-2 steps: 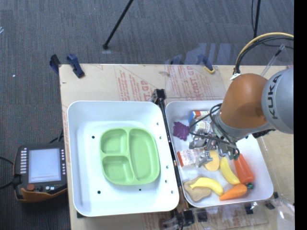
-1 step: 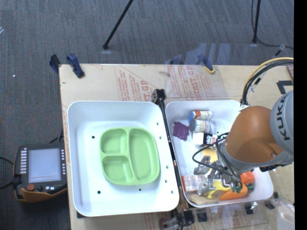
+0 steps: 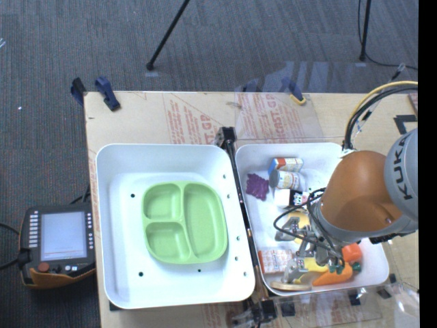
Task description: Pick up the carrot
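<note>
Arm low over the right bin, closing in on the carrot

The gripper [image 3: 300, 268] hangs in the near part of the right bin [image 3: 263, 203], just left of the carrot [image 3: 334, 277], which lies against the bin's near wall beside a yellow piece [image 3: 315, 265] and an orange block [image 3: 351, 253]; I judge this the approach step, nothing lifted yet, and whether the gripper is released or clenched I cannot tell under the cables. The carrot's long axis runs roughly left to right along that wall; which end is the tip is unclear. Next it should centre over the carrot, crosswise to it. The green plate [image 3: 186, 222] sits in the left bin [image 3: 113, 251]
</note>
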You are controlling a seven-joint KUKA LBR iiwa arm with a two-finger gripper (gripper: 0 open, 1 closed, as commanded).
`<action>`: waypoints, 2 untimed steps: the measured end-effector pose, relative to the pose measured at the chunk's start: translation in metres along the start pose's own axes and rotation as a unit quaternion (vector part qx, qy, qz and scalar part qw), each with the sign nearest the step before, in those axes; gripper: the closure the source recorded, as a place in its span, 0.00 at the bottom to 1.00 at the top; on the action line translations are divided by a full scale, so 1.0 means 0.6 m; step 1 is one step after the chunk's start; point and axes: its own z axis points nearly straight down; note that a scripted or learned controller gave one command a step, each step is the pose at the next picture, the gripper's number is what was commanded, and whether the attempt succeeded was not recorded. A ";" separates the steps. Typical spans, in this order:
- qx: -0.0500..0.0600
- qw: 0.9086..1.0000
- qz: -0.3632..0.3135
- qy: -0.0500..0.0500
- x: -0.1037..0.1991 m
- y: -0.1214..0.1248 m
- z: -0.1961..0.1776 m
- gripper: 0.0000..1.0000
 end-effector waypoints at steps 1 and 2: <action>0.001 1.000 0.014 -0.004 -0.015 -0.037 -0.251 0.00; -0.001 0.996 -0.086 0.002 -0.008 -0.092 0.002 0.00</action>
